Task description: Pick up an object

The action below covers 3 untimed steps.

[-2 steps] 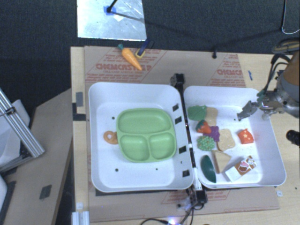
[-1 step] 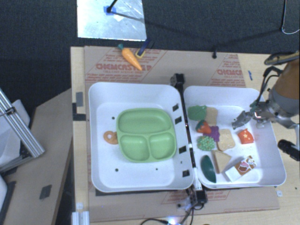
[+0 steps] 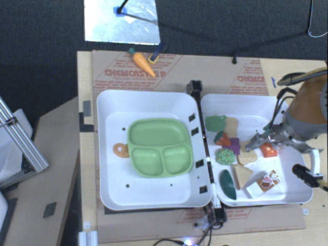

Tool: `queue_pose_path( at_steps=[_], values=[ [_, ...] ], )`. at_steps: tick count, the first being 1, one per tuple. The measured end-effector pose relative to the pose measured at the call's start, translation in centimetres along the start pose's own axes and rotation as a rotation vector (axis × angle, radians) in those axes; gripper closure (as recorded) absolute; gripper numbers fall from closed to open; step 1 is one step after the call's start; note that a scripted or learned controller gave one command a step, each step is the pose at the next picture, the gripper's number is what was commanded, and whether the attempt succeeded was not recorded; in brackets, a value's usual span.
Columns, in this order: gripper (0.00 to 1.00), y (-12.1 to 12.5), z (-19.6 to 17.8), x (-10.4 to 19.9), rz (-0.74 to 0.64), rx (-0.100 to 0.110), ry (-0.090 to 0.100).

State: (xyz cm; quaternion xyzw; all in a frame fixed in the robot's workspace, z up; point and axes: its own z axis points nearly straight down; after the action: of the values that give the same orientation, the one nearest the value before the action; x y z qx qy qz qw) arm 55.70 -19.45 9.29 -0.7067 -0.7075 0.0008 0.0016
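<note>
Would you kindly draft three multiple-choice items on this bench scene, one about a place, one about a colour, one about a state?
1. Where does the toy carrot lie?
A. in the left bin
B. on the cardboard behind the bins
C. in the right bin

2. What colour is the divided tray?
A. green
B. blue
C. red

3. Where does the gripper stand?
A. over the left bin
B. outside both bins
C. low in the right bin

Answers: 1 B, it rests on the cardboard past the bin rims. 2 A, the tray is pale green. 3 C, it sits among the toys, beside the orange block.
</note>
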Motion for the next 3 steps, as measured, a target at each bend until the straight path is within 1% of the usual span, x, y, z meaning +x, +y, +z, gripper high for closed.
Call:
queue_pose_path(
  at_steps=[1, 2, 3],
  values=[
    [0.00, 0.2, 0.6, 0.0, -0.001, -0.006, -0.002],
    [1.00, 0.4, -0.6, 0.0, -0.001, -0.013, -0.001],
    [1.00, 0.3, -5.0, 0.4, -0.003, -0.009, -0.003]
  ],
)
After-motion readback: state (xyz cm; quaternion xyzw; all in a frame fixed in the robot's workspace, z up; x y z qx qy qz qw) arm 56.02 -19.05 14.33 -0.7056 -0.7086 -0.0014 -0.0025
